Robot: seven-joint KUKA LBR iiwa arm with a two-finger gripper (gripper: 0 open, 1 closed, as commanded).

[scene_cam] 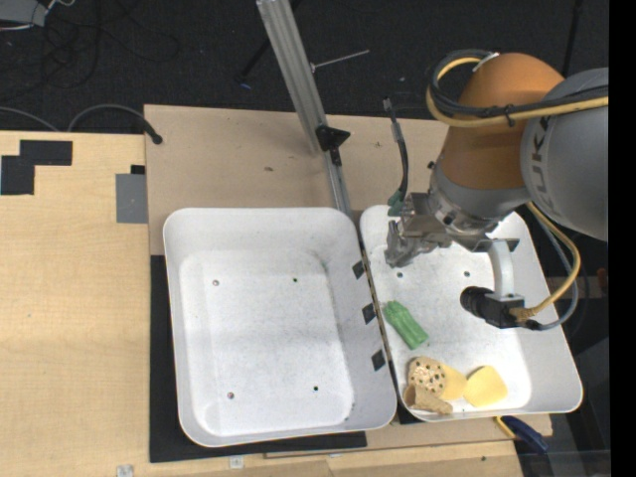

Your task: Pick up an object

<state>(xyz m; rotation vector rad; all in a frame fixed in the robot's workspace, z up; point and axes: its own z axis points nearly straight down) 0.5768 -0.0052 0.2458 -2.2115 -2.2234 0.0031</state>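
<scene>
Camera view: the grey arm with an orange band (497, 97) reaches in from the right over the right-hand shallow white bin (556, 366). The hand (396, 254) points down at the far-left part of that bin, close to the wall it shares with the left-hand shallow white bin (199, 229). From this angle I can't tell how far the hand is open, and I can't make out anything in its grip.

The pick candidates all lie in the right-hand bin. The green oblong block (405, 324) lies at an angle on the bin floor, on the near side of the hand, apart from it and near the shared wall. The tan round piece with dark spots (427, 374) is in the near-left corner. The yellow rounded lump (485, 387) is just beside it, on its right. Both bins sit on the light wooden tabletop (70, 316).
</scene>
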